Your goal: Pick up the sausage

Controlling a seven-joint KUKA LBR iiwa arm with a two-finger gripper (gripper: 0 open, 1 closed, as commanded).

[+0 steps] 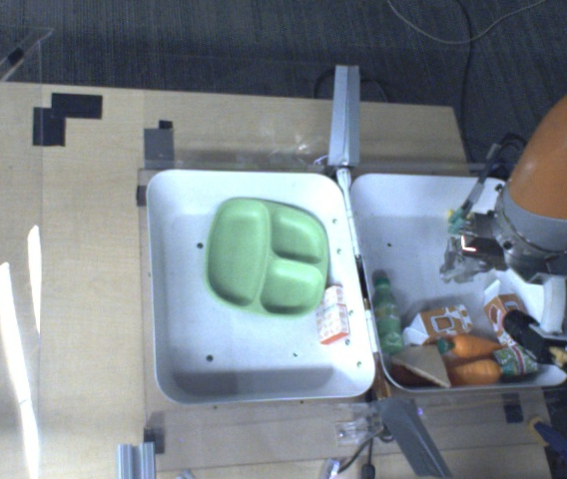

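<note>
Gripper (460, 249) hangs over the right bin (413, 203) near its right wall; can't tell its state from this angle. The sausage (475, 372) lies at that bin's front edge w/ a similar orange piece (468, 346) just behind it, cartons (446, 320) and a green bottle (387, 314) nearby. Left bin (179, 297) holds an upside-down green tray (264, 254) and a small carton (333, 317).

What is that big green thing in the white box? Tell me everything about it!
It is a green tray of smooth, plastic-looking material, with rounded corners. It has three sunken compartments: one long one on its left and two smaller ones on its right. It lies flat, slightly turned, on the floor of the left bin, toward the back. A small red and white packet lies at its front right corner, perhaps touching it.
</note>
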